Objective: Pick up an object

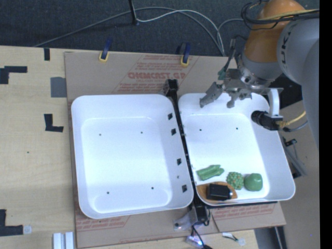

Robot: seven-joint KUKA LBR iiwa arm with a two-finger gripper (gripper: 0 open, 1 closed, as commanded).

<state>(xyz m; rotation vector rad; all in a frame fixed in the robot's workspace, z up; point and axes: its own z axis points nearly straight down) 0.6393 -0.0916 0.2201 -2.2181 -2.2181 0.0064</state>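
Note:
My gripper (220, 100) hangs over the far edge of the right bin (270, 139), its two grey fingers spread open with nothing between them. All the objects lie at the near end of that bin, well away from the gripper: a long green pod (209, 172), a knobbly green cluster (234, 180), a round green piece (253, 182), and a black block (218, 192) resting on an orange piece (228, 184).
The left bin (124, 154) sits beside the right one, joined by a black divider with clips (179, 139). Both stand on a cardboard sheet (150, 71) held by blue and yellow clamps at the far edge. Cables run behind the bench.

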